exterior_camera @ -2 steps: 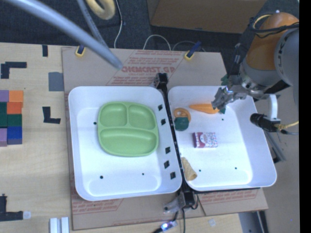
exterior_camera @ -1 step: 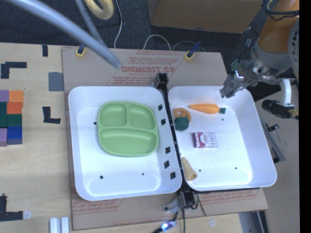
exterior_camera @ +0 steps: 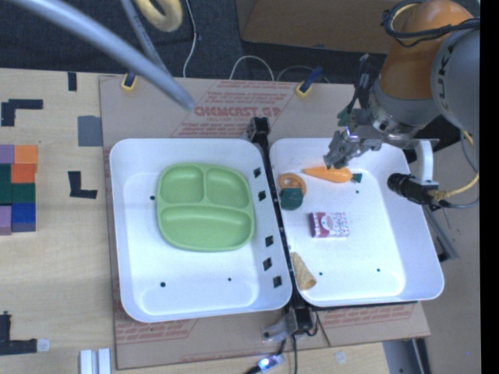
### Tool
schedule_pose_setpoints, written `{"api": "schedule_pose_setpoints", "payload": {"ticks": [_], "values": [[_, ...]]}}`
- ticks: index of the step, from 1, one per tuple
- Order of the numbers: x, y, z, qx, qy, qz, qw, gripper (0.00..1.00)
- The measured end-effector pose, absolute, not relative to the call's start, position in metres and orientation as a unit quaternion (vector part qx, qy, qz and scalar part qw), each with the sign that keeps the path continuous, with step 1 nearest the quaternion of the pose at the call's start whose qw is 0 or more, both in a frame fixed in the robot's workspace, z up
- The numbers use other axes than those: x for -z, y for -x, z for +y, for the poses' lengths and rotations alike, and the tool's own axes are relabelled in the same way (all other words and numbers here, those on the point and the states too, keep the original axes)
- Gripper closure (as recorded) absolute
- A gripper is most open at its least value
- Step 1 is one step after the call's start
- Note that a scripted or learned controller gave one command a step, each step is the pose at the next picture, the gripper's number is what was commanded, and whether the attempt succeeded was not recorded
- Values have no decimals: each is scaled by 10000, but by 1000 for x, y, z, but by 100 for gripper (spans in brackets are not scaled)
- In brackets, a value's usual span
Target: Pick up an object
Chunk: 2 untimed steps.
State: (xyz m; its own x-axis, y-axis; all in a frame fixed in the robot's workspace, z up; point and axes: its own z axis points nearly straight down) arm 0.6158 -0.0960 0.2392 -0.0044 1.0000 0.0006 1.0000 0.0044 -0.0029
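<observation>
My gripper point(exterior_camera: 340, 154) hangs over the back of the right bin point(exterior_camera: 390, 263), right above an orange carrot point(exterior_camera: 327, 175) with a green stem end that lies on the bin floor. The gripper tip is at or just above the carrot's middle; contact is unclear. Left of the carrot lie a tan ring-shaped piece point(exterior_camera: 291, 181) and a dark green object point(exterior_camera: 291, 199), touching each other. A small pink and white packet point(exterior_camera: 329, 224) sits mid-bin. A tan cone point(exterior_camera: 302, 272) rests at the bin's front left edge.
The left bin point(exterior_camera: 140, 279) holds a green divided plate point(exterior_camera: 207, 207). A black divider point(exterior_camera: 267, 209) runs between the bins. Coloured blocks point(exterior_camera: 19, 189) stand on the bench at far left. A grey pole point(exterior_camera: 93, 33) crosses the upper left.
</observation>
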Motion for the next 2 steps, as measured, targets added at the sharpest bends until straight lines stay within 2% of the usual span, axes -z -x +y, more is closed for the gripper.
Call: {"api": "schedule_pose_setpoints", "payload": {"ticks": [1, 2], "values": [[-246, -597, -42, -2, 7049, -7093, 15, 100], [-231, -580, 12, -12, 7053, -7089, 17, 100]]}}
